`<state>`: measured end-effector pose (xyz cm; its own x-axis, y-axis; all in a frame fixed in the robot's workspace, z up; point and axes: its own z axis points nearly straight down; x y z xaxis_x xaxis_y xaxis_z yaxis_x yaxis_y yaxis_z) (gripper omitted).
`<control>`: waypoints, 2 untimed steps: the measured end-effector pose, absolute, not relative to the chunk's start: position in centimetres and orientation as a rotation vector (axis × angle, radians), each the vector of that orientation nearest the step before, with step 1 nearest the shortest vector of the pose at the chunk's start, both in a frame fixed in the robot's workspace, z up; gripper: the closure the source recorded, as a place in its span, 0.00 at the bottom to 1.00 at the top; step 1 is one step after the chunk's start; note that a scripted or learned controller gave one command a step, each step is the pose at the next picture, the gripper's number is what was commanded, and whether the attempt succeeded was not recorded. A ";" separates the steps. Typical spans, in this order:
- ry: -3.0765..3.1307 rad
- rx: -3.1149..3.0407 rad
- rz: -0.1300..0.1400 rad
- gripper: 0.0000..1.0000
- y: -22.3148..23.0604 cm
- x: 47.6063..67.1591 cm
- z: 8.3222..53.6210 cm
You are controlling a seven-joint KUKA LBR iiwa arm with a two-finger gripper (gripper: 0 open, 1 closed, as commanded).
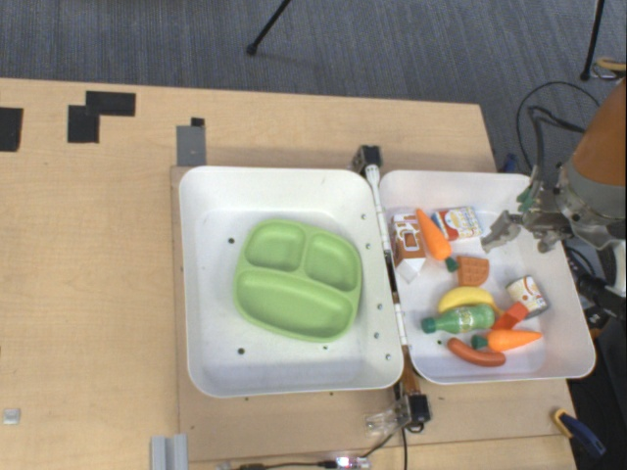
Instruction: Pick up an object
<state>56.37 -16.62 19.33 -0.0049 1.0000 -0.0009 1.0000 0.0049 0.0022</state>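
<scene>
- Sausage (477, 352), red and glossy, lies nearest the camera by the right bin's (578, 365) front edge, with a carrot (513, 340) just behind it, orange with a green stub.
- Green bottle (460, 320) lies on its side at the bin's middle, touching a banana (466, 298) behind it; its label is too small to read.
- Brown waffle (473, 268) sits behind the banana.
- Small white can (526, 295) with a red and yellow label lies near the right edge, a red piece (509, 316) against it; the writing is unreadable.
- Second carrot (433, 234) lies at a slant near the back, between a brown-and-white carton (408, 237) by the left edge and a white packet (458, 222) with red print; neither can be read.
- Gripper (524, 231) hangs over the bin's back right part, fingers spread apart, nothing between them.
- White packet is the closest thing to the fingertips, just left of them and apart; the waffle and can lie near, in front.
- Left bin (196, 262) holds a green divided tray (296, 280) at its middle.
</scene>
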 end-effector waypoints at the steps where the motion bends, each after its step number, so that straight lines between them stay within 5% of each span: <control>1: 2.230 2.214 0.001 0.00 -9.5 57.9 14.0; 2: 2.301 2.107 0.024 0.00 -9.0 60.4 11.7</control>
